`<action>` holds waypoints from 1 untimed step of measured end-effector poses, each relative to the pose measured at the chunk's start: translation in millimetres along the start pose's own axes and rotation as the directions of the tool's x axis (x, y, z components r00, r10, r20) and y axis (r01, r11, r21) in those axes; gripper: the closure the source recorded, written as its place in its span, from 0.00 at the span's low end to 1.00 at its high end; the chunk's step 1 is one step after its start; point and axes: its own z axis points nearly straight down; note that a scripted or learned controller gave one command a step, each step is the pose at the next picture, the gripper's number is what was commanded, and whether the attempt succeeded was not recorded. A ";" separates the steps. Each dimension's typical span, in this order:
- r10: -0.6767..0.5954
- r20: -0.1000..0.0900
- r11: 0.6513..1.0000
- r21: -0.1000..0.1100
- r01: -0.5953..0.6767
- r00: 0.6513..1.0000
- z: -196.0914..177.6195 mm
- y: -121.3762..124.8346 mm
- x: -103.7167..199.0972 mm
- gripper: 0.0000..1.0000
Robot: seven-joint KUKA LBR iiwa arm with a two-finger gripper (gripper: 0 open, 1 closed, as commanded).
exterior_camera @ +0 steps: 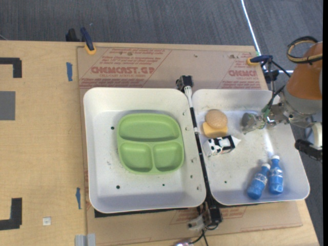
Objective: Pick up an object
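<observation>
Gripper sits low at about 2 o'clock in the right bin, can't tell its state, so you're not there yet: nothing looks lifted, and the sponge lies around 9 o'clock of it.

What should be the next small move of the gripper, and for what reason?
Probably lower a little onto the grey object. The gripper sits right beside it in the right bin, and nothing visibly sits between its fingers yet.
</observation>
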 end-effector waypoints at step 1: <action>-0.062 -0.028 0.998 0.017 0.062 0.998 5.4 55.0 -14.1 0.00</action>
